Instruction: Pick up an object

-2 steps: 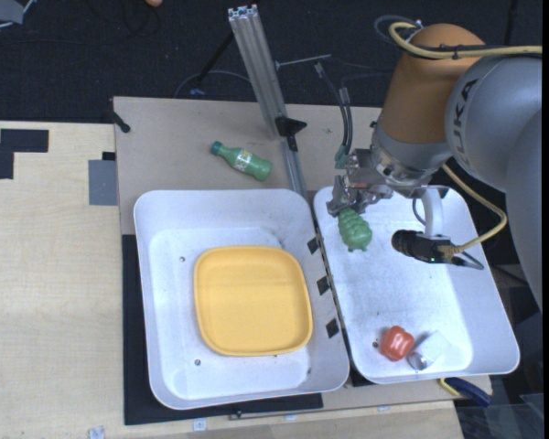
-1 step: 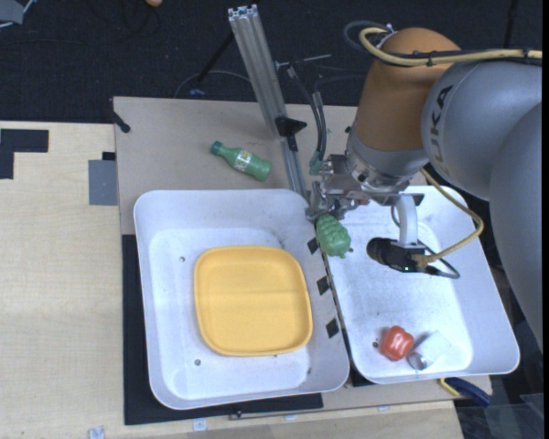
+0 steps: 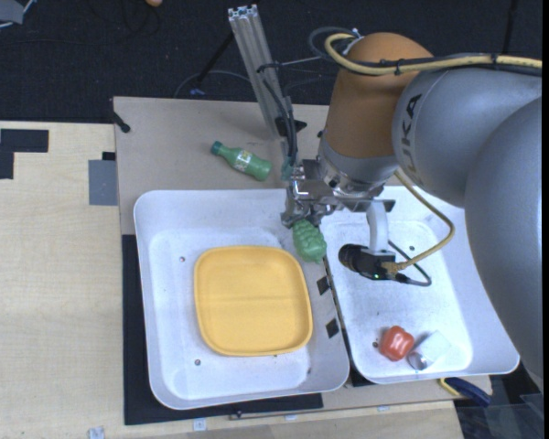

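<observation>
Gripper [image 3: 302, 210] low over the far right corner of the left bin [image 3: 156, 245], close to the wall shared with the right bin [image 3: 457, 337]. Metal fingers pointing down, with a green bumpy object [image 3: 308, 241] directly beneath them and touching or nearly touching the tips; whether pinched between them, cannot tell, and finger spacing unclear as well. Grey arm [image 3: 476, 135] with orange band [image 3: 375, 90] entering from the right, covering much of the right bin.

Left bin: large yellow square plate [image 3: 252, 299] lying flat near the middle, just beside the green object.

Right bin: small red object [image 3: 396, 342] near the front, touching a small pale grey piece [image 3: 418, 358] on its right. Black camera-like unit [image 3: 364, 261] hanging off the wrist above this bin, cable looping from it.

Behind the bins, on the bare bench [image 3: 183, 135]: green bottle [image 3: 241, 160] lying on its side. Slanted aluminium rail [image 3: 261, 71] rising beyond it.
</observation>
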`<state>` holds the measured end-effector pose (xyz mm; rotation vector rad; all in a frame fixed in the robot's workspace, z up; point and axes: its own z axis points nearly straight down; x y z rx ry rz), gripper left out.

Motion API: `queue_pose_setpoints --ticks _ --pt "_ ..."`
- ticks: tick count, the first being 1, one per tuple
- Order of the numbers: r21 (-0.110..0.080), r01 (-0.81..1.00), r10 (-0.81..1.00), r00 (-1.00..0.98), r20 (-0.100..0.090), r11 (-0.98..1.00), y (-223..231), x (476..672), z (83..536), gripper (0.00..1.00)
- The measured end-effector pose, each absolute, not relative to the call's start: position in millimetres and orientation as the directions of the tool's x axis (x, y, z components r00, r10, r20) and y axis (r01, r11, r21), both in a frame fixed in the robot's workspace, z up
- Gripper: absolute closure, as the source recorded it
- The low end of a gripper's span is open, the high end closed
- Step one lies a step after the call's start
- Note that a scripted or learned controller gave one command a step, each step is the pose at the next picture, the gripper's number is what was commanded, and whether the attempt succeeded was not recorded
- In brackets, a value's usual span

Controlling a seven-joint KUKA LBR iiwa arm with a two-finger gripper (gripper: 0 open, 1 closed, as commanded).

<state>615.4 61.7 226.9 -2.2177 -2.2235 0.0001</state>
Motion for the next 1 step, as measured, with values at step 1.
queue_pose_setpoints --ticks 1 --pt "0.0 1.0 1.0 0.0 0.0 0.0 60.0 615.6 227.1 0.0"
